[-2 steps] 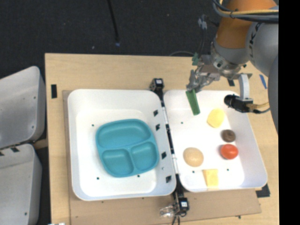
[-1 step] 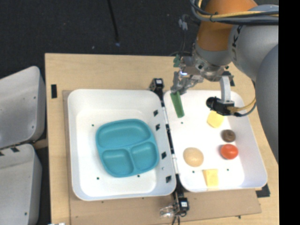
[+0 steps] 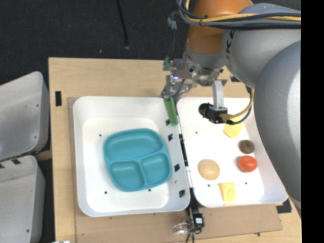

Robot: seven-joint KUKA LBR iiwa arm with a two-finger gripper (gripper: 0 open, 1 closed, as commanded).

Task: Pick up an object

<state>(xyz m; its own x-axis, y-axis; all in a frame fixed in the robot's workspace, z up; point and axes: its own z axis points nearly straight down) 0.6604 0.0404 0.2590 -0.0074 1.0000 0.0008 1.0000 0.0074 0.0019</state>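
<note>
Green and slender, the stick (image 3: 171, 110) hangs pinched in my claw (image 3: 172, 96) above the seam between the two bins, near their far edge, its long axis close to upright with the lower end tipped slightly toward the near side. I judge the grasp made and the lift in hand, so what comes next calls for steady pressure while rising clear of the left bin (image 3: 83, 135) and the right bin (image 3: 263, 186), with its scattered small pieces.

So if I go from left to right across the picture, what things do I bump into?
Blue divided plate → green stick → beige round thing → red ball.
</note>
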